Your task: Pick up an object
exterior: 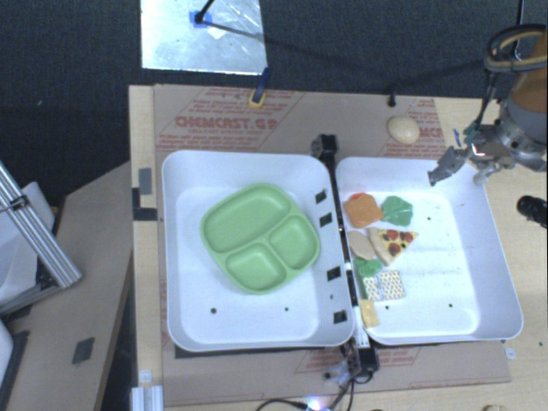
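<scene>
the grey arm comes in from the right, and its claw [467,161] hangs above the far right corner of the right shallow white bin [497,264]; whether it is spread or pressed together cannot be told at this size, and nothing shows between its tips. the things to pick lie bunched against the left wall of that bin, well apart from the claw: a flat orange piece [362,209] touching a crumpled green leaf-like piece [396,209], below them a toy pizza slice with red dots [396,242] resting partly on a pale beige flat piece [362,245], then a small green piece [369,268], a patterned white square [387,284] just beside it, and a thin yellow strip [368,312] nearest the front wall. the left shallow white bin [184,315] holds a light green plastic tray with three compartments [260,236], sitting tilted near its middle. on the desk [282,114] behind the bins sits a cream rounded lump [403,129], near the right bin's far edge.
</scene>
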`<action>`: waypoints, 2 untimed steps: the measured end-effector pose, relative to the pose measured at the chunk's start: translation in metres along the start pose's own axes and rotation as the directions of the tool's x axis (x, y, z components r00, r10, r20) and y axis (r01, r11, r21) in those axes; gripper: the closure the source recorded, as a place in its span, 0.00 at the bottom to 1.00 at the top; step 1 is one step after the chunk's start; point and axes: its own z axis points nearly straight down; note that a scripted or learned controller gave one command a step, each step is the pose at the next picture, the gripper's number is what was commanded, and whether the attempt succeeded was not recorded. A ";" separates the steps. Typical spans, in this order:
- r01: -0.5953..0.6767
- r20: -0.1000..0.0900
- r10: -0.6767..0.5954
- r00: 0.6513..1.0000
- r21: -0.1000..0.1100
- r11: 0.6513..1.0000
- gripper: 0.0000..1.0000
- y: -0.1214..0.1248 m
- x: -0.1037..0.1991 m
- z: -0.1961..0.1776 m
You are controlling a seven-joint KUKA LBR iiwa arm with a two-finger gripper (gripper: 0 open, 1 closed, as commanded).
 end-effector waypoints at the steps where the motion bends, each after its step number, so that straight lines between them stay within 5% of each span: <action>1: -0.001 0.000 0.001 1.000 0.001 1.000 0.00 -0.007 -0.007 0.050; 2: -0.001 0.000 0.001 1.000 0.001 1.000 0.00 -0.005 -0.015 0.096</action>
